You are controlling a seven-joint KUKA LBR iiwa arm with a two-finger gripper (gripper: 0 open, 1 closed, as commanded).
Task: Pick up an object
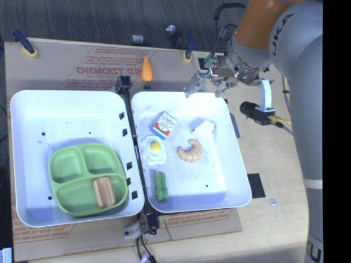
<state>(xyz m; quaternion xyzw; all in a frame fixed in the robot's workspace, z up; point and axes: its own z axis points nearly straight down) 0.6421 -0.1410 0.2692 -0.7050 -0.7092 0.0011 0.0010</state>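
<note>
Camera view has my hand (207, 84) spread open, holding nothing, above the right bin's (235, 163) far rim. Dropping here, I'd likely strike that rim. The croissant (190, 150) lies mid-bin, crowded by a white block (202, 128), carton (164, 125) and fried egg (154, 150)

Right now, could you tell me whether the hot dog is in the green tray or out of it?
In: the hot dog lies in the green tray's lower right compartment, in the left bin.
</note>
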